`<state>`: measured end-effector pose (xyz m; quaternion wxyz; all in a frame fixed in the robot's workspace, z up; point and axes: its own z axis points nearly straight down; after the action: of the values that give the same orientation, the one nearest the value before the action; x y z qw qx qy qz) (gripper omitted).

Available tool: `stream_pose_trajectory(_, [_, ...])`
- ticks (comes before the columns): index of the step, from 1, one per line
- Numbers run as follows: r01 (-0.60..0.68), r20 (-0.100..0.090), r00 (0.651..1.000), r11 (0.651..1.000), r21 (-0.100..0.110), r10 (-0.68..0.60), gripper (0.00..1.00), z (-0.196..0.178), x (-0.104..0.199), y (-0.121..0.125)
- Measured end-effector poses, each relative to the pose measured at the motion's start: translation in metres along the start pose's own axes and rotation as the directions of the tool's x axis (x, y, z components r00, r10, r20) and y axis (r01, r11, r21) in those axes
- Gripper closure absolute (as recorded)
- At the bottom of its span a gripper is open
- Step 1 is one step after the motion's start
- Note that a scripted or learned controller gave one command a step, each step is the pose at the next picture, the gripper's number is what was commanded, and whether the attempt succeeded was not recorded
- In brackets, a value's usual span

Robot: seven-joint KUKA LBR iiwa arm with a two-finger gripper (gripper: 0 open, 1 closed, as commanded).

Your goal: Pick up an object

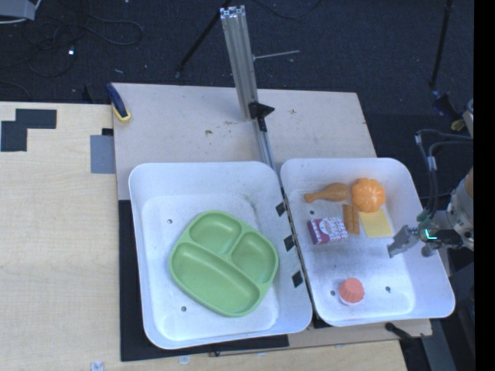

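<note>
Lettering on the maroon packet stays unreadable; end effector hovers nearby, its spread indiscernible.

A green divided plate lay in the left white bin; behind the bins an aluminium post rose from the table, beside a blue-and-yellow tool

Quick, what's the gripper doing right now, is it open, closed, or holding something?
Gripper: at the right bin's right edge, nothing seen between its fingers; open or shut cannot be told.
</note>
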<state>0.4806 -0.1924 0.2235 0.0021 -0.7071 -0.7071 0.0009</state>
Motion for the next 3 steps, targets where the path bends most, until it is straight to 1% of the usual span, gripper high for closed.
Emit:
stream_pose_trajectory(1, [0.000,0.000,1.000,1.000,-0.001,0.000,0.00,0.000,0.000,0.000])
stream_pose_trajectory(2, [-0.001,-0.002,1.000,1.000,0.005,0.001,0.00,0.063,-0.004,-0.001])
stream_pose_trajectory(3, [0.000,-0.003,1.000,1.000,0.005,0.000,0.00,0.128,-0.004,-0.003])
